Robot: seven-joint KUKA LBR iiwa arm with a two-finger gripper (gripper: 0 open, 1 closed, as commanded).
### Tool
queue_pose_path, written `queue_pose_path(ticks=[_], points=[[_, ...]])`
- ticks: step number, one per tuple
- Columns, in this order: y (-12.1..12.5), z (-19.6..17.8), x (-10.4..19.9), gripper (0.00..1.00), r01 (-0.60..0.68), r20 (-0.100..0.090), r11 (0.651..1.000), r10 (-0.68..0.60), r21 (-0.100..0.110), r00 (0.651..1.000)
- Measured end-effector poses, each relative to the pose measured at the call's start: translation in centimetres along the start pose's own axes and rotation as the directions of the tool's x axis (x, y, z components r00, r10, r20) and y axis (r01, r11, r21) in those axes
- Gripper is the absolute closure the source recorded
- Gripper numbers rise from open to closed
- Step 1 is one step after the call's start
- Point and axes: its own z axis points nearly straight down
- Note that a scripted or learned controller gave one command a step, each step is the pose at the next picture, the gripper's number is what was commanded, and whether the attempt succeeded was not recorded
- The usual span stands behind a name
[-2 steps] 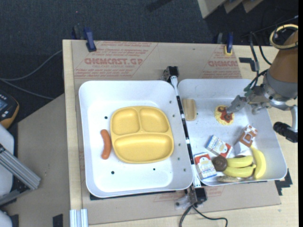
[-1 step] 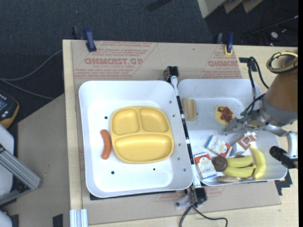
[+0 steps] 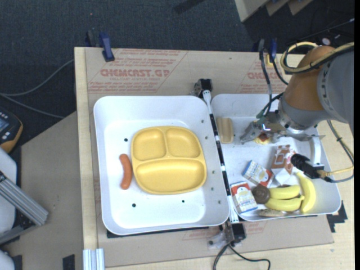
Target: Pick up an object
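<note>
My gripper (image 3: 254, 132) hangs low over the upper part of the right bin (image 3: 242, 103), at the end of the grey and orange arm (image 3: 315, 89). Just left of it lies a tan bun (image 3: 225, 129), and a small yellow piece (image 3: 262, 141) sits right below it. Lower in the bin are a brown packet (image 3: 280, 157), a blue and white carton (image 3: 256, 172), a red and white carton (image 3: 243, 197), a brown ball (image 3: 260, 194) and bananas (image 3: 289, 196). Nothing shows between the gripper's tips.
The left bin (image 3: 109, 122) holds a yellow divided plate (image 3: 167, 159) and a red sausage (image 3: 126, 171) beside it on the left. A thin ridge where the bins meet runs between them. Clamps stand at the bench's back edge.
</note>
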Motion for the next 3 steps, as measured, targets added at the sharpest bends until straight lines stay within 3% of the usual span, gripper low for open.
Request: queue_pose_path(ticks=[1, 2, 3], points=[[-0.9, 0.1, -1.9, 0.00, -0.009, 0.001, 1.000, 0.009, 0.007, 1.000], [6.4, 0.0, -3.5, 0.00, -0.005, 0.003, 1.000, 0.005, -0.001, 1.000], [2.1, 0.0, 0.2, 0.00, -0.006, -0.001, 1.000, 0.006, 0.010, 1.000]])
